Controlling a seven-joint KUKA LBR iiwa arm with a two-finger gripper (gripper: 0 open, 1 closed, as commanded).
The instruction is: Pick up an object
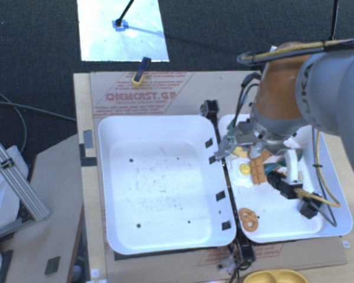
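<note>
Two shallow white plastic bins on counter: left bin (pixel 161 186) bare, right bin (pixel 338 218) holds pretzel-shaped brown toy (pixel 249 218), fried-egg toy (pixel 243 170), orange waffle piece (pixel 259 168). End effector (pixel 239 142) low over items; grip state cannot tell. Nothing visibly lifted; pick outstanding.
</note>
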